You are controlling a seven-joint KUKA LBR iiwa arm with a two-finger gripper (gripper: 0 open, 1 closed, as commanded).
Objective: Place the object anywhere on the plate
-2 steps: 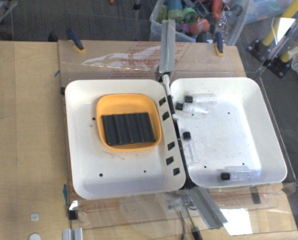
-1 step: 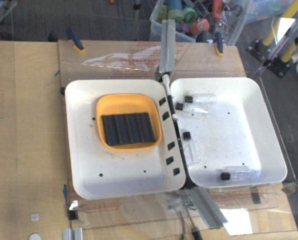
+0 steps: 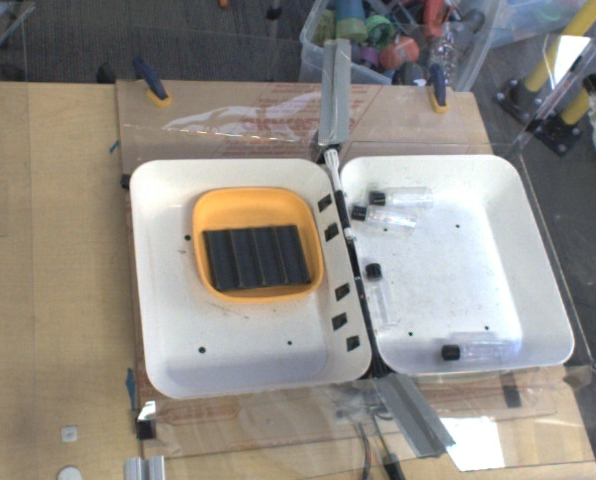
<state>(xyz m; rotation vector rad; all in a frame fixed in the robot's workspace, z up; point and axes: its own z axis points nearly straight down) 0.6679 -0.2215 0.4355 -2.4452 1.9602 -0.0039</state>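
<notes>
The yellow plate (image 3: 206, 211) lies in the left bin (image 3: 163, 348), a little toward 12 o'clock of that bin's middle. A black ribbed slab (image 3: 256, 258) lies flat on it, inside the rim, pushed toward the plate's 6 o'clock edge. If that slab is the task's object, the placing looks done.

The right bin (image 3: 498, 268) holds 3 clear vials with black caps. 1 is near the bin's 11 o'clock corner (image 3: 393, 200), 1 is at its 9 o'clock wall (image 3: 373, 273) and 1 is near 5 o'clock (image 3: 473, 350). How far the claw is open, and whether it has anything in it, I cannot tell.

If the step in hand is the retreat, it should go straight up and then out toward 3 o'clock, so nothing drags the slab off its shallow seat. If a vial is meant instead, I judge it a slippery, rolling thing. It is best taken across its body and set down at the plate's bare 12 o'clock part.

The 2 bins touch along a seam marked with black tabs (image 3: 338, 293). They rest on a clear sheet over a pale wooden table (image 3: 48, 268), with a blue clamp (image 3: 153, 83) at 11 o'clock. Beyond the table, at 1 o'clock, a clear tub (image 3: 408, 18) holds coloured toys on grey carpet.
</notes>
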